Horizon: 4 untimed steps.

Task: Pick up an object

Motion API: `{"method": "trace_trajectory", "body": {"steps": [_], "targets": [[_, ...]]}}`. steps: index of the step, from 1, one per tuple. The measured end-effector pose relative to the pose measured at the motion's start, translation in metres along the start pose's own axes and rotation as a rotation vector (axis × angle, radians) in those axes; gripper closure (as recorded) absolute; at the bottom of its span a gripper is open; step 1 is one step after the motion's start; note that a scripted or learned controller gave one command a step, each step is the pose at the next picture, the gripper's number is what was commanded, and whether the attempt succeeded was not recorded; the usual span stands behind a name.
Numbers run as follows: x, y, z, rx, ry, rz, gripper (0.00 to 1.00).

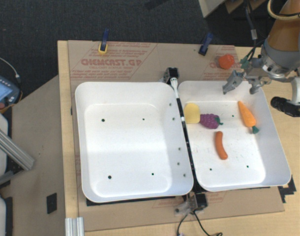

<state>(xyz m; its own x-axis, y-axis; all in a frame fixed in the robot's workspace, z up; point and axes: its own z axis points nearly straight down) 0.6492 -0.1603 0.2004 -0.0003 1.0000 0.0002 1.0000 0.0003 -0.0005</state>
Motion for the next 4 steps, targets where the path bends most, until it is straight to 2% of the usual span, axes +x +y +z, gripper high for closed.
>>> {"method": "trace_trajectory", "body": {"steps": [1,2,3,4], "targets": [[0.018,-0.061,-0.068,0.001,0.001,0.001,0.00],[-0.030,-0.131,0.041,0.008,0.003,0.005,0.00],[-0.016,-0.128,-0.131,-0.015,-0.005,-0.003,0.00],[0.020,-0.064,0.020,0.001,0.002,-0.005,0.00]]}}
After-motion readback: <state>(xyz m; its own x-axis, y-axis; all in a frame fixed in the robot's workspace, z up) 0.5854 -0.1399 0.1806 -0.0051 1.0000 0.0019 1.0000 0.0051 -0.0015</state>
